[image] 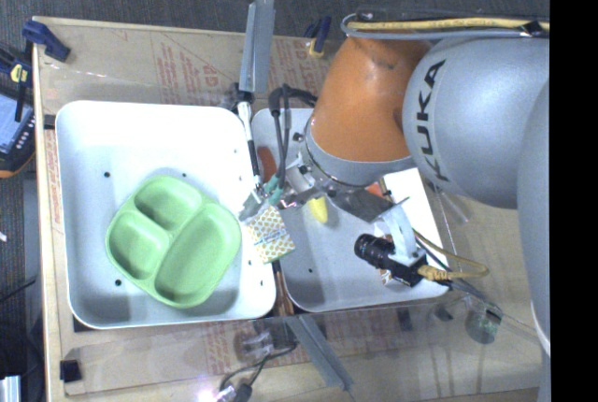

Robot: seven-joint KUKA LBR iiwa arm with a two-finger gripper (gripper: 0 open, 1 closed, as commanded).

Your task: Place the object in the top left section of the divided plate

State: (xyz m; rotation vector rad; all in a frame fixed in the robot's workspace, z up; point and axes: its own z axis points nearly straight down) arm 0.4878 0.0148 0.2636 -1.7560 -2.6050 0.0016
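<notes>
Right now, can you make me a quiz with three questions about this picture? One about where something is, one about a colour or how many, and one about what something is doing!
1. Where is the divided plate?
A. In the left bin
B. In the right bin
C. On the floor

2. How many sections does the plate have?
A. Two
B. Three
C. Five

3. What is lying in the plate's sections?
A. A banana
B. A patterned packet
C. Nothing that can be seen

Answers:
1. A, the green plate sits inside the left bin, towards its lower half.
2. B, ridges split it into two smaller sections and one bigger one.
3. C, all three sections look bare; the patterned packet hangs over the edge between the two bins, just below the gripper.
</notes>
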